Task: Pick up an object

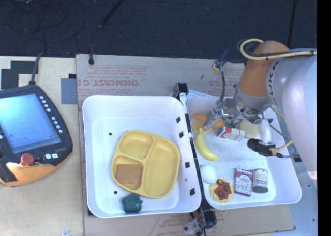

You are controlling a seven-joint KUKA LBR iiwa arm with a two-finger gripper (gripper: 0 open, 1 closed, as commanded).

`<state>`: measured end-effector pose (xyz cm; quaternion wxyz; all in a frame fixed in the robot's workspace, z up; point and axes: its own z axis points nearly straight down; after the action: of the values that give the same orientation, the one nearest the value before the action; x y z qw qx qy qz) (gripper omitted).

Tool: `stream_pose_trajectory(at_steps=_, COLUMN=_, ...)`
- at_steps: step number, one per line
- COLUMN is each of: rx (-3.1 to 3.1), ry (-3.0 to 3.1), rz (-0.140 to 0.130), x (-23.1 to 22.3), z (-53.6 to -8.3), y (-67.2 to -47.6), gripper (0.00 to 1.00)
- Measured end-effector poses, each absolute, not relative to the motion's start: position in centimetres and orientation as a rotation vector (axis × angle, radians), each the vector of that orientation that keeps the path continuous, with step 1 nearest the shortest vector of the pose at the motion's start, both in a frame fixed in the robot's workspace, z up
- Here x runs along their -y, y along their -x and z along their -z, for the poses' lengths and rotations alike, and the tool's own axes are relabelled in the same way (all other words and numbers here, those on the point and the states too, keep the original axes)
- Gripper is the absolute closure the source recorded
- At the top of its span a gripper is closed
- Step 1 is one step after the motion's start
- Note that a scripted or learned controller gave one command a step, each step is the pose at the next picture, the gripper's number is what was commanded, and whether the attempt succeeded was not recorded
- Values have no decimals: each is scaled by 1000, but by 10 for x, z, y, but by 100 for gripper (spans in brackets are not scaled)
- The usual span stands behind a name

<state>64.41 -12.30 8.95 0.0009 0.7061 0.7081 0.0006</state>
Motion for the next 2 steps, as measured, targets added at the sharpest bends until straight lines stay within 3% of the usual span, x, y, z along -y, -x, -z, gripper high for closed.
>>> stream_pose_trajectory(at_steps=1, rx=-2236, ry=-2221, rz=19, x=124, z=-96, y=-640, gripper=100)
stream_pose_trajectory(at_steps=2, rx=-2221, ry=-2221, rz=1, x=152, z=-212, y=-597, gripper=100)
